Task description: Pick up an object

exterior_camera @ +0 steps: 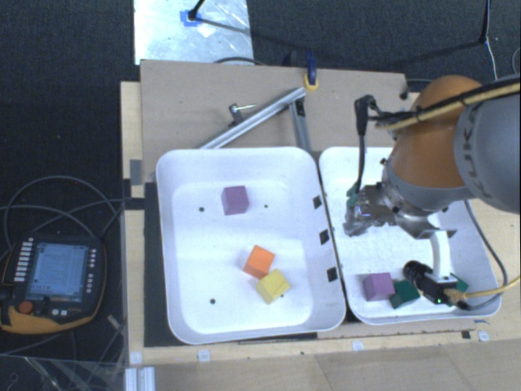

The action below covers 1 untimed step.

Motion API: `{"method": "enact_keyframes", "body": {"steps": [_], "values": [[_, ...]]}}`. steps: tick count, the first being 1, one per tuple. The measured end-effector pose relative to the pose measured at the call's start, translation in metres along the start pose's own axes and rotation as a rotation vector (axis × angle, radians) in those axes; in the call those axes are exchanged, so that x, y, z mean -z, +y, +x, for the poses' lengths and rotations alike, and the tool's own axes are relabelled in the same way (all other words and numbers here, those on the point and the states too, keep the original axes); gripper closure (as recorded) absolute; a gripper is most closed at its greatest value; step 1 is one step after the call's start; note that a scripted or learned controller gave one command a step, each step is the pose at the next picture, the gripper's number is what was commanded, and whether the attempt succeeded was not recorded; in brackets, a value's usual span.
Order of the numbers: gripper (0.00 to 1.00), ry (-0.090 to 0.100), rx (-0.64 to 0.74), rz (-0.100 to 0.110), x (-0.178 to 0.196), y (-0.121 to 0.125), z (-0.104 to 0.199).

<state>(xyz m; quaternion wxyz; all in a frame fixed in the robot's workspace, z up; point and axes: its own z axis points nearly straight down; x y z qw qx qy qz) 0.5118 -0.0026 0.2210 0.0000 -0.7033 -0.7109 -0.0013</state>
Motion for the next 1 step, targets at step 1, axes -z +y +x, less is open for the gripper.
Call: {"method": "enact_keyframes", "body": {"steps": [1], "values": [[1.0, 0.001, 0.002, 0.001, 0.0017, 0.0005, 0.0647]]}}
